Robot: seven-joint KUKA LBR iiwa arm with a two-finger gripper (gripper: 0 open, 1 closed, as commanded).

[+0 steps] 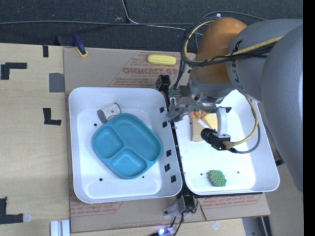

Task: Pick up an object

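- Over the upper left corner of the right-hand shallow white bin, the grey arm with its orange wrist band reaches in from three o'clock, its two-finger gripper low over the bin's contents, apparently lined up for a pick.
- Whether the tool is parted or closed cannot be told: the wrist housing covers it from this slanted overhead angle, and nothing can be seen held.
- Just below the gripper, a pale yellow wedge-shaped block lies with a small orange piece touching its upper edge; both sit so near the tool that they look the likeliest targets.
- At five o'clock from the wedge, well apart, a small green knobbly ball rests near the bin's front wall, free of neighbours and open to a grasp from above.
- A black cable connector hangs off the arm beside the wedge, part of the rig's wiring, not an item to pick.
- At nine o'clock, the left-hand shallow white bin holds a blue three-compartment plastic plate lying flat, with a small grey-and-white cup-like object touching its rim at eleven o'clock.
- At twelve o'clock, outside both bins, a yellow banana-shaped toy lies on the brown cardboard sheet, beyond the pick area.
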